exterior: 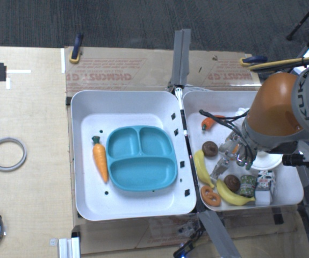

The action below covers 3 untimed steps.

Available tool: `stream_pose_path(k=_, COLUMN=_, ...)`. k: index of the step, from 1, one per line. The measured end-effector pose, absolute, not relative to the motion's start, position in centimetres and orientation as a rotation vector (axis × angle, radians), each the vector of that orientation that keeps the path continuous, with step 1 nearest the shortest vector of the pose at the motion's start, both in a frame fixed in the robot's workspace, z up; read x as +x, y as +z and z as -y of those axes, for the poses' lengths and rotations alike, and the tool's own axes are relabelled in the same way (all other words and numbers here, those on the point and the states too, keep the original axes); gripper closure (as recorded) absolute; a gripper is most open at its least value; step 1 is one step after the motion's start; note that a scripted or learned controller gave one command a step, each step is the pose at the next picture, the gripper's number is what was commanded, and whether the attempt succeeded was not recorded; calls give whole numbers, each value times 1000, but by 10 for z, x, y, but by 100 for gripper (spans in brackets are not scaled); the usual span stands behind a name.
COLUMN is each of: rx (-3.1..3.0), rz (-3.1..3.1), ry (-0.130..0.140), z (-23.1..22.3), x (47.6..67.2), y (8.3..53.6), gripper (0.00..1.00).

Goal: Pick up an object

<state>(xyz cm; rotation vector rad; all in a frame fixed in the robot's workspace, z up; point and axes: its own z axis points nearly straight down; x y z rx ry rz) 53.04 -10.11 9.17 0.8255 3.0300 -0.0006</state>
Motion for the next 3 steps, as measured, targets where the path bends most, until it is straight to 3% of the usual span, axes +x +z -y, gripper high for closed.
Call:
stream_pose_path(k=1, rx=944, rz=-2994, ry=-1, z=136, x=616, y=106, gripper=0)
stream_pose_path(k=2, rx=1142, rz=-2927, ry=0, z=108, x=577, y=92, gripper=0)
stream_pose_path(k=3, rx=1438, rz=-2795, ry=0, z=101, x=525, y=91, gripper=0)
